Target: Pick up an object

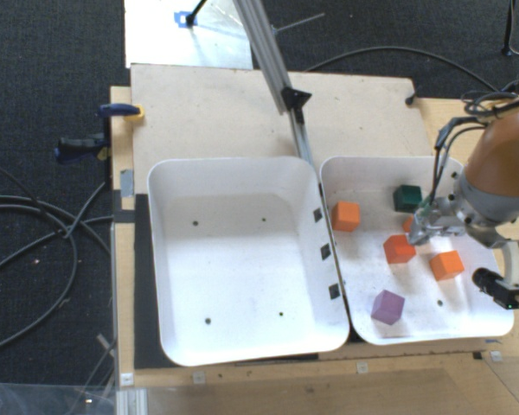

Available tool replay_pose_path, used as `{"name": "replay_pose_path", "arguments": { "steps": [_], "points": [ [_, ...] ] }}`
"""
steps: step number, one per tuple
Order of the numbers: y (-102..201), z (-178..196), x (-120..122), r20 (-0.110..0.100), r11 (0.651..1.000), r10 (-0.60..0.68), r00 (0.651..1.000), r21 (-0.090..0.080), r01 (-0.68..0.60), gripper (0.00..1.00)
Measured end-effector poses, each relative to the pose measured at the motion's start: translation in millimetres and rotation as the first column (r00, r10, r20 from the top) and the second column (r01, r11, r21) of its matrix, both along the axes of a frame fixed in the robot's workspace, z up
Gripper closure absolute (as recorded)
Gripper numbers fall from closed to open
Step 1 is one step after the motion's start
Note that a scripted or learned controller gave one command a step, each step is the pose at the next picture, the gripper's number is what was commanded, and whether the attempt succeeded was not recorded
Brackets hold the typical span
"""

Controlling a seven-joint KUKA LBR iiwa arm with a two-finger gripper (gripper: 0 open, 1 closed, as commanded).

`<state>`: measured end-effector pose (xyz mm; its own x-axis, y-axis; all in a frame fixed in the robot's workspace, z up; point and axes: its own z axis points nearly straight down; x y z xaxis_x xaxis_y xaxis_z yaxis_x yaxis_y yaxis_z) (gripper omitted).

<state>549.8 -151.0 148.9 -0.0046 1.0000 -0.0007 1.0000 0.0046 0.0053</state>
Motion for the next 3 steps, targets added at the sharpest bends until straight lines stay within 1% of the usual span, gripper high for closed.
{"name": "replay_pose_path", "arguments": {
  "steps": [1,2,3],
  "points": [
    [0,0,0,0.0,1.0,0.0,1.0,0.0,0.0,0.0],
    [21,-60,-6,-0.009,1.0,0.0,1.0,0.003,0.0,0.0],
    [19,-46,-4,-0.003,1.0,0.001,1.0,0.001,-0.001,1.0]
  ]
}}
